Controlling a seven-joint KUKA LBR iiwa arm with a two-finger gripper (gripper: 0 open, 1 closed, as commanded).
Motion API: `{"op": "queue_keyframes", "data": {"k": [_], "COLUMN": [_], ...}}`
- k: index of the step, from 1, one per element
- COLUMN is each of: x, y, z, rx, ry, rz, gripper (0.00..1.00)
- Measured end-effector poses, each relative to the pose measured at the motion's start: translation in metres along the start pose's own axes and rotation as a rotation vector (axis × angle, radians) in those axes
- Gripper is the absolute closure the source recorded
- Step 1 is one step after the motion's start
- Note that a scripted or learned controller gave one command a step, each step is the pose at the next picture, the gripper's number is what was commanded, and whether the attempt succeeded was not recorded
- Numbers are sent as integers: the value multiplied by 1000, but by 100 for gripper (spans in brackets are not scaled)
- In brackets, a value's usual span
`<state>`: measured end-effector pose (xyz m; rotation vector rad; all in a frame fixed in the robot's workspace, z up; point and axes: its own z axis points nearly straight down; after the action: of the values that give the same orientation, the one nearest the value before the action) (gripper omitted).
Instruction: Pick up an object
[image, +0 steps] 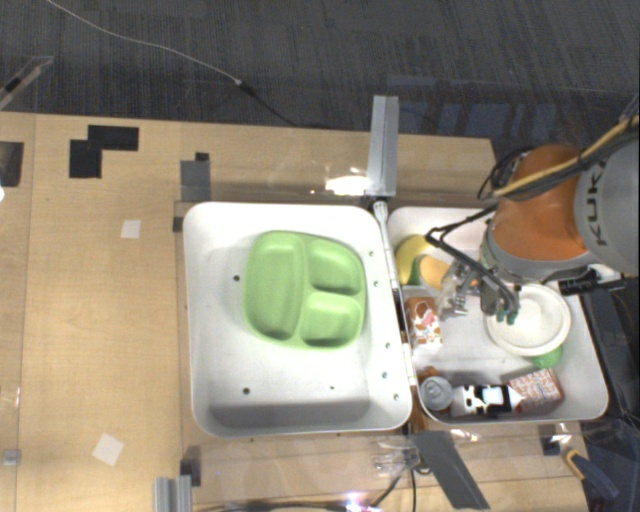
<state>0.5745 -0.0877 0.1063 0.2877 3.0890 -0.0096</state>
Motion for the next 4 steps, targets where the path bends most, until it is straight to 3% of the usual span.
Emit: {"op": "queue_keyframes", "data": {"k": [1,2,3,4], "x": [-86,-98,-66,-117], "y": [-45,-105,-108,-64], "z": [-107,-175,-137,-155], "rx": [-1,-1,-7,-9], "ry": [19,24,31,25], "rz": [107,-57,-288,-314], "gripper": [100,100,100,100]}}
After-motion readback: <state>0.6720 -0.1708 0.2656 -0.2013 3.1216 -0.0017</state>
